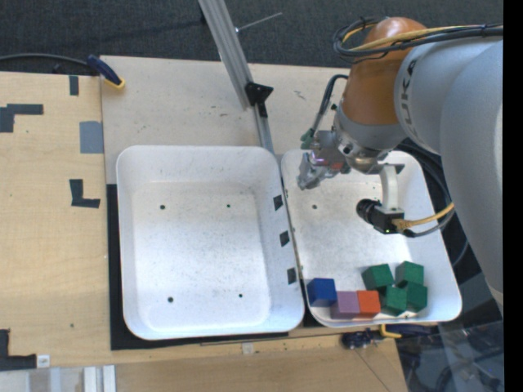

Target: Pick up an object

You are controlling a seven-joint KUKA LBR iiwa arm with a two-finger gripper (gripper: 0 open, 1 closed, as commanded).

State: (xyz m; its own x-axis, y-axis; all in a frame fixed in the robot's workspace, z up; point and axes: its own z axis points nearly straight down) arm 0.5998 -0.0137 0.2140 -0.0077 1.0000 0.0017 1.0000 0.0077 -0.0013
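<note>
My gripper (310,174) hangs over the far left part of the right bin (347,219), near the wall shared with the left bin. Nothing shows between its fingers. The blocks lie together along the right bin's near edge, well away from the gripper: a blue block (322,291), a purple block (348,303), an orange block (368,301) and several green blocks (398,286).
The left bin (196,239) stands beside the right one. A slanted metal bar (233,51) runs from the top of the view down to the bins' shared wall. A black cable fitting (374,213) hangs from the arm over the right bin's middle.
</note>
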